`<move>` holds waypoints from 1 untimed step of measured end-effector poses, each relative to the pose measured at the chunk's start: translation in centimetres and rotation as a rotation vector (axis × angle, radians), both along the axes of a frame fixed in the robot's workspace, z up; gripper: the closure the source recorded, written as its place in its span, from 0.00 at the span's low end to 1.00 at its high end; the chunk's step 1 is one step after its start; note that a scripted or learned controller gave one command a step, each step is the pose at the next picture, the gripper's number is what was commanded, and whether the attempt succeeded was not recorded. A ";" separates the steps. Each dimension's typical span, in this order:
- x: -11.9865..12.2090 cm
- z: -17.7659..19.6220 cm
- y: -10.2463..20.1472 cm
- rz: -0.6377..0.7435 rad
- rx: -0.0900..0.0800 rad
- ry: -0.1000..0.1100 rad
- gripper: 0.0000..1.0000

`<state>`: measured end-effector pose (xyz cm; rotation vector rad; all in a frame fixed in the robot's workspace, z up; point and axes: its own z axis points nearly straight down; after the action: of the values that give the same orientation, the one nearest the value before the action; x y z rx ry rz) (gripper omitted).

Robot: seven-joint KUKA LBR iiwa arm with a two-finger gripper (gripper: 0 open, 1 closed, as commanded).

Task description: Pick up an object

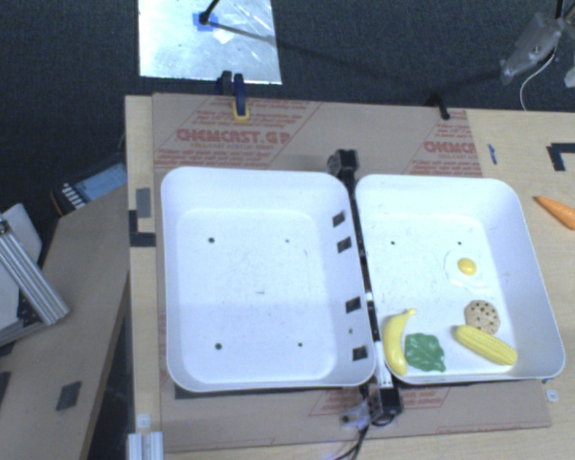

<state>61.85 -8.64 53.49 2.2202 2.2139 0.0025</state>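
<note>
The gripper [541,46] is seen blurred, well above the bins; whether it is spread or closed cannot be told, and nothing is seen held. Nearest below it, a carrot [563,213] lies on the bench [402,132]. Farther down, in the right bin [517,209], an egg [466,267], cookie [481,315], corn [486,345], green leaf [425,352] and banana [397,341] are gathered. Farthest off sits the left bin [172,190].
</note>
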 end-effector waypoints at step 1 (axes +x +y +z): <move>2.4 0.0 -6.7 -0.001 0.000 0.002 0.00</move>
<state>64.22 -15.33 53.51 2.2225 2.2133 0.0001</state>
